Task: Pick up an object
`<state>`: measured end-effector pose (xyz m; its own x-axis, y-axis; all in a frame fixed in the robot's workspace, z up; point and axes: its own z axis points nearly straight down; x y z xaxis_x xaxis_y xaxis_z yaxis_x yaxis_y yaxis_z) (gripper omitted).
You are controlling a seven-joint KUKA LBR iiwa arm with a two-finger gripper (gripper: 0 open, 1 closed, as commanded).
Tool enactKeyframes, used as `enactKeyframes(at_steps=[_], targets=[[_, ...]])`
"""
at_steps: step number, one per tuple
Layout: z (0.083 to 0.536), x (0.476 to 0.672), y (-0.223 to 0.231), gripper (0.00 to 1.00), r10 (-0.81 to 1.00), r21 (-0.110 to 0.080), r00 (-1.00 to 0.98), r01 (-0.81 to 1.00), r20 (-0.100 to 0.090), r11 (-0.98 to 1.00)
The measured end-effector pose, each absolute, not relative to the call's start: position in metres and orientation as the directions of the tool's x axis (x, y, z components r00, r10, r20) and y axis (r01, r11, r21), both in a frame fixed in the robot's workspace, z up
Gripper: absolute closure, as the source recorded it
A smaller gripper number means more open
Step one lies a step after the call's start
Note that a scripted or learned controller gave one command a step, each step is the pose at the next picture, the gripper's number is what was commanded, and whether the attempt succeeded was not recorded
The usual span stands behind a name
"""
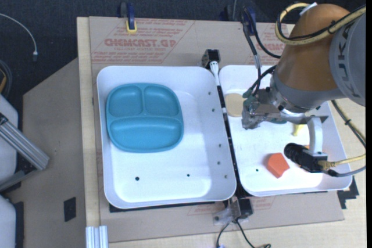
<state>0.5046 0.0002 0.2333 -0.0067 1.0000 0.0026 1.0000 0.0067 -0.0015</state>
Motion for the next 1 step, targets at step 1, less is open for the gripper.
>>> enactKeyframes(at_steps=[1], targets=[[0.2204, 0.4988, 0.0523, 1.0, 1.0, -0.003, -0.006, 1.0, 0.002, 0.006]])
